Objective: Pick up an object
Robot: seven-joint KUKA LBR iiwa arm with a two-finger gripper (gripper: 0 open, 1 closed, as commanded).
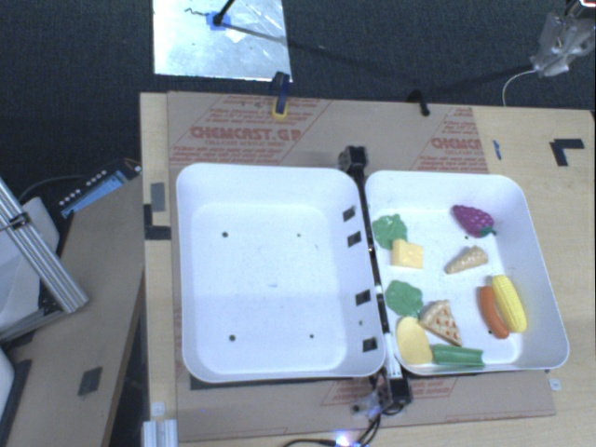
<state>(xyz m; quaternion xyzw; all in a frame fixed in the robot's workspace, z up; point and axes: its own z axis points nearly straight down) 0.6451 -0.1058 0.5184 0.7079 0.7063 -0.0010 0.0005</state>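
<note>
The right bin (531, 214) holds several toy foods. Purple grapes (472, 219) lie at its back, with a tan bread wedge (466, 260) just in front. A green broccoli (388, 228) and a yellow cheese block (407, 253) sit by the left wall. Yellow corn (508, 303) rests against an orange carrot (492, 312) on the right. At the front are a green leaf (404, 297), a pizza slice (440, 321), a yellow fruit (413, 340) and a green bean (456, 354). My gripper (559, 49) hangs high at the top right corner, far beyond the bins.
The left bin (191, 250) adjoins the right one, joined by black clips (361, 268). Both stand on a cardboard sheet (391, 133) on the bench. A shiny plate (219, 26) lies on the dark floor behind. A metal frame (37, 268) stands at the left.
</note>
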